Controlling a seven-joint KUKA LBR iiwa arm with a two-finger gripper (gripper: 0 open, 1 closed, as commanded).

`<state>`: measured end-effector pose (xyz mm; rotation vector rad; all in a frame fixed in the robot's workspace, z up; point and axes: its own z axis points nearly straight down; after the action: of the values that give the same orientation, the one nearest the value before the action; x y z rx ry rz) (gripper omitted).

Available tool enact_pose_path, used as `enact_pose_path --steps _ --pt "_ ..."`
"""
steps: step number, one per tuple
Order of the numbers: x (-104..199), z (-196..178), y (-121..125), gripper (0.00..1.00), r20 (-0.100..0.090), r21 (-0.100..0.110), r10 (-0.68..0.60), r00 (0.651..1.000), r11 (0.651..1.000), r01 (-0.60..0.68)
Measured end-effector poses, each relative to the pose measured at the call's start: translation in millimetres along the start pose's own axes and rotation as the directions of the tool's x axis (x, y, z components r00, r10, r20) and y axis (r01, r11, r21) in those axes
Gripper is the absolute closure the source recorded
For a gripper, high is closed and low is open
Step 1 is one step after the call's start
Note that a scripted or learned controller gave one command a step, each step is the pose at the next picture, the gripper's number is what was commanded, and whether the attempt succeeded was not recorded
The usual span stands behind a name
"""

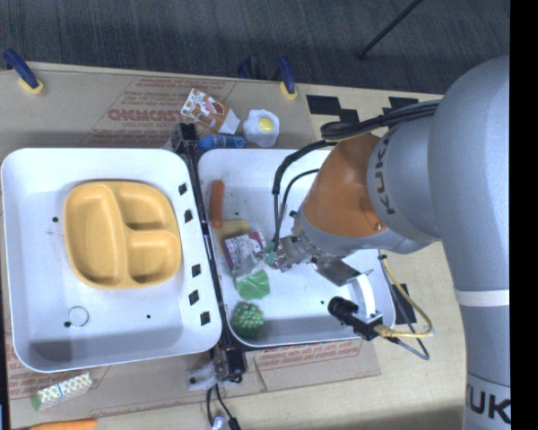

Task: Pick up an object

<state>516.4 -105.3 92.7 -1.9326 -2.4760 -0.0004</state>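
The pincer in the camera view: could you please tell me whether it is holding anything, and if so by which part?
It cannot be told. The pincer is low in the right bin, beside a crumpled wrapper and a green piece, but the wrist hides its tips.

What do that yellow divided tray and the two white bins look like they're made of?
The yellow tray looks like moulded plastic, matte to slightly satin: soft rounded compartments and even colour. The left bin and right bin also look like plastic, smoother and faintly glossy, with rounded corners and thin rims. I can't rule out coated material from this view.
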Motion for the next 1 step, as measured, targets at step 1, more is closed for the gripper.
enact_pose_path --steps 1 --pt "-2.7 1.0 43.5 0.0 0.0 0.003 0.124 0.992 0.992 -0.124"
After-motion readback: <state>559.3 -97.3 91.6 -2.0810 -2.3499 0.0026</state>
